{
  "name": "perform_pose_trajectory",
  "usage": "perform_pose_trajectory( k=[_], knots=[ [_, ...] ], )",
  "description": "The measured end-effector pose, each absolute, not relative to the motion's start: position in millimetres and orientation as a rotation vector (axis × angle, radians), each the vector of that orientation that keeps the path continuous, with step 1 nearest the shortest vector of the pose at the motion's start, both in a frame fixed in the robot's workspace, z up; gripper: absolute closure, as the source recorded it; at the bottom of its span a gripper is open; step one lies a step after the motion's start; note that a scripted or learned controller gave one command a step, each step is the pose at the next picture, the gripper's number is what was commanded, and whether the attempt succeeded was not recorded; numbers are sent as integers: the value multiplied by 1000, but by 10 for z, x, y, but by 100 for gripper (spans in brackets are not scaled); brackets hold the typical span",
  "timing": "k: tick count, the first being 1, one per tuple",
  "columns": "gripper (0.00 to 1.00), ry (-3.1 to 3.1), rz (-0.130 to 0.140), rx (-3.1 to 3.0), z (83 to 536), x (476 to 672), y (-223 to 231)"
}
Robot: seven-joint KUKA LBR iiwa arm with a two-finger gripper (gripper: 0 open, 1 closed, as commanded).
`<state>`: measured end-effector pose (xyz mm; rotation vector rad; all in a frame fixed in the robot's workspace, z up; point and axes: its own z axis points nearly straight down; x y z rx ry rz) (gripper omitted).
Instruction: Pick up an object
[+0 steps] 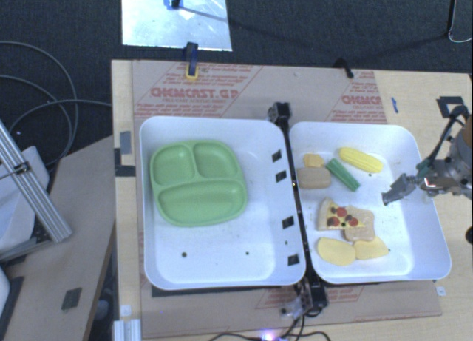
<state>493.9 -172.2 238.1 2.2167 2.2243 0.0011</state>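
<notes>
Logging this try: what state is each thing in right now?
Green tray: upright in left bin, holds nothing.
Corn: lying in right bin.
Green stick: lying beside corn.
Pizza slice: flat, untouched.
Gripper: over right bin's right side, holding nothing.

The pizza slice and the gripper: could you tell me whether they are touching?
Apart. The camera view shows a strip of bare white bin floor between the pizza slice and the gripper, which sits near the right bin's right side.
</notes>
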Motion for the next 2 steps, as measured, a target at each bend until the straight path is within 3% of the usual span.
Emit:
perform_pose_trajectory(
  k=[1,2],
  knots=[
    [0,2231,-8,2229,893,4830,-1674],
    [100,2219,4,2219,1078,4876,-1689]
  ],
)
